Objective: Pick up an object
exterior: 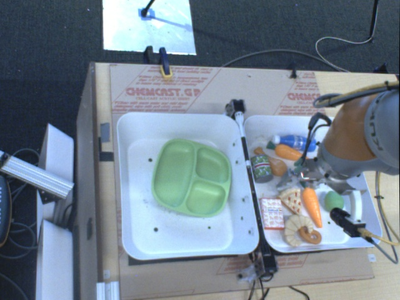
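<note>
camera view: bench (pixel 187 83) on dark carpet (pixel 44 42), two white bins (pixel 134 167); fingers (pixel 304 175) state unclear

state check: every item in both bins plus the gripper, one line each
Green divided plate: flat in left bin, nothing on it.
Toy carrot: lying in right bin.
Pizza slice: lying flat.
Blue bottle: on its side.
Gripper: low over the toys, grip unclear.

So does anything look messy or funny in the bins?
Nothing looks broken or spilled. The green plate lies a bit crooked in the left bin. All the toy food, like the carrot and pizza slice, is jumbled together in the right bin beside the gripper.
</note>
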